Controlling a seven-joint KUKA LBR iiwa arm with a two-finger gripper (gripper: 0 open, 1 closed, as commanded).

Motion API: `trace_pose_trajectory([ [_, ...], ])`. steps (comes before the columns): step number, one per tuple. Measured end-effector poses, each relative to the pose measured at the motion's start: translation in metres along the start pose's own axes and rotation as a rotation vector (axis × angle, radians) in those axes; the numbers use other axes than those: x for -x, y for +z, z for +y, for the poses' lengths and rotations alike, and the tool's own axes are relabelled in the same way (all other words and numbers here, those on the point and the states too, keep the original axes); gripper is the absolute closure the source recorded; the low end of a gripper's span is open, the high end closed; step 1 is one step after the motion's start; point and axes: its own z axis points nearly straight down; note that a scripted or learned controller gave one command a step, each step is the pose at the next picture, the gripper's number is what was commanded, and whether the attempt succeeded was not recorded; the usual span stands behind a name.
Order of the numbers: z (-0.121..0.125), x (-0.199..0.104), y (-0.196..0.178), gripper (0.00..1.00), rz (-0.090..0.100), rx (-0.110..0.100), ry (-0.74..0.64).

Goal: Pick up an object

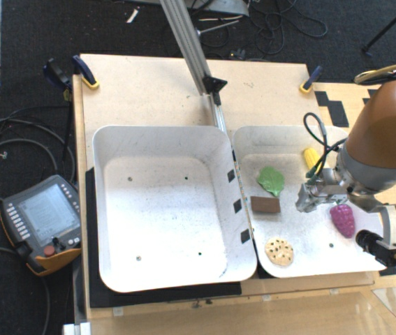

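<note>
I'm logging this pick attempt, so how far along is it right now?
Done: the arm has reached over the right bin, and the gripper sits low among the items. In hand: nothing that I can see; the view doesn't settle the grip. Left: the whole pick. The green piece, brown block, cookie, purple item and yellow item all lie on the bin floor.

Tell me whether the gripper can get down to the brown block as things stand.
Probably yes: the brown block lies alone on the right bin's floor, apart from the green leaf, with the gripper just beside it.
</note>
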Motion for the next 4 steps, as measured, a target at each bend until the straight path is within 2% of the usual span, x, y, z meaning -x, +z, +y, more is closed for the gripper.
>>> trace_pose_trajectory([
  [1,0.002,0.000,-0.039,1.00,0.000,-0.002,0.000],
  [2,0.022,-0.051,-0.045,1.00,0.003,-0.004,-0.003],
  [3,0.053,-0.107,-0.038,1.00,0.002,-0.005,-0.005],
  [4,0.069,-0.163,-0.036,1.00,0.002,-0.005,-0.004],
])
